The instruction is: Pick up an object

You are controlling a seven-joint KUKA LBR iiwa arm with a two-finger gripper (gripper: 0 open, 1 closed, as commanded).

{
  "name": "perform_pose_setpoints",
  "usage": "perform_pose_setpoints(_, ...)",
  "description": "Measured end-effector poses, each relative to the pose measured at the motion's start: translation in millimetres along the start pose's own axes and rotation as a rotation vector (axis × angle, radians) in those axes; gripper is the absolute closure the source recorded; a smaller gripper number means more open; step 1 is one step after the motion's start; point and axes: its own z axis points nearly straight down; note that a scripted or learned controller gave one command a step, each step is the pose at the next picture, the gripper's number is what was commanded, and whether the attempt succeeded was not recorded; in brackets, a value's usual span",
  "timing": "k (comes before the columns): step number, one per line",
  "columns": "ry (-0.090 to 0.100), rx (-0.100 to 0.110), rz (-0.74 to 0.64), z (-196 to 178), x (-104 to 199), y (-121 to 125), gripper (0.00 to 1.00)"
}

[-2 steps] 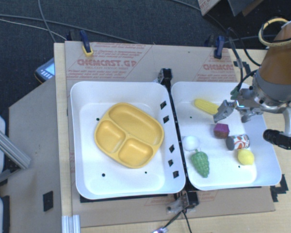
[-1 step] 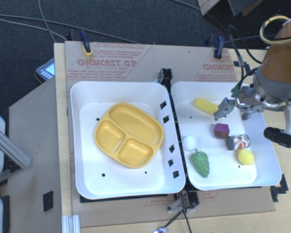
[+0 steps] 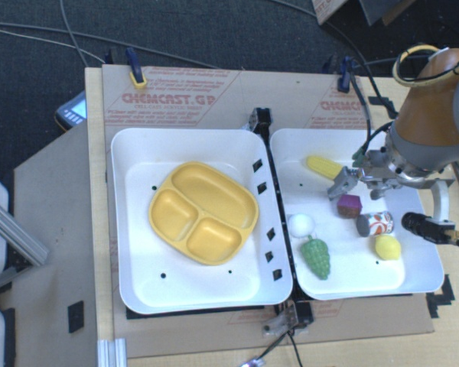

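A yellow divided plate [image 3: 204, 212] lies in the left bin [image 3: 130, 228]; blue clamps [image 3: 135, 69] grip the board.

Red print on the brown board [image 3: 183, 98] behind the left bin [image 3: 130, 205] read "CHEMCAST GP"; smaller lines beneath it, and matching red print behind the right bin [image 3: 421, 277], were too blurred to read

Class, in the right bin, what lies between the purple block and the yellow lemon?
In the camera view, a red-and-white can lies between the purple block and the yellow lemon.
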Motion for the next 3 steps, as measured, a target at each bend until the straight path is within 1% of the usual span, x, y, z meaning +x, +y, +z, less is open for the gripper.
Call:
perform_pose_setpoints(1, 0.0, 0.0, 0.001, 48.7, -7.9, -2.6, 0.0)
perform_pose_setpoints(2, 0.0, -0.002, 0.001, 92.4, -7.4, -2.9, 0.0)
perform_pose_setpoints(3, 0.0, -0.004, 0.0, 80.9, -7.5, -1.8, 1.0)
